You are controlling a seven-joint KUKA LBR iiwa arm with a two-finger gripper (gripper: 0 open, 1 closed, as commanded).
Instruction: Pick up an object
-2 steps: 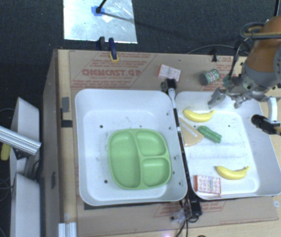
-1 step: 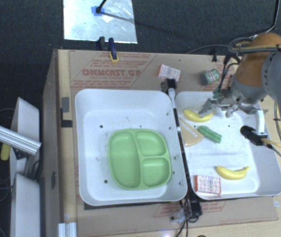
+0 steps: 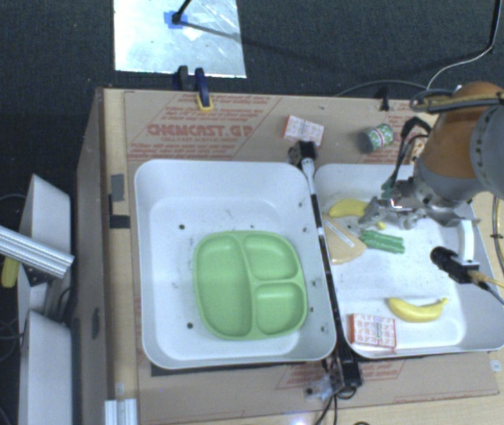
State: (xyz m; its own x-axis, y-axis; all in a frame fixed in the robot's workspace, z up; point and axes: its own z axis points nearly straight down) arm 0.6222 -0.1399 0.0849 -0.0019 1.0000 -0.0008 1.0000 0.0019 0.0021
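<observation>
My gripper (image 3: 386, 211) sits low in the right bin (image 3: 477, 321), toward its far side. I cannot tell from this view whether it is open or closed.

Objects available in the right bin:
- A yellow piece (image 3: 347, 208) lies just beside my gripper, on the side toward the left bin.
- A green pod (image 3: 383, 241) lies just in front of my gripper. I cannot tell whether they touch.
- A flat beige piece (image 3: 345, 249) lies next to the pod, close to the wall between the bins.
- A banana (image 3: 417, 308) lies near the front wall, well apart from my gripper.
- A red-and-white packet (image 3: 371, 330) lies in the front corner beside the banana. Its print is too small to read.

The left bin (image 3: 167, 202) holds a green divided plate (image 3: 252, 283).

The cardboard sheet (image 3: 234, 118) under both bins carries red lettering that reads "CHEMCAST GP"; the smaller lines are illegible. On it, behind the right bin, stand a small can (image 3: 378, 136) with a green-and-white label and a printed card (image 3: 303, 129), both unreadable.
</observation>
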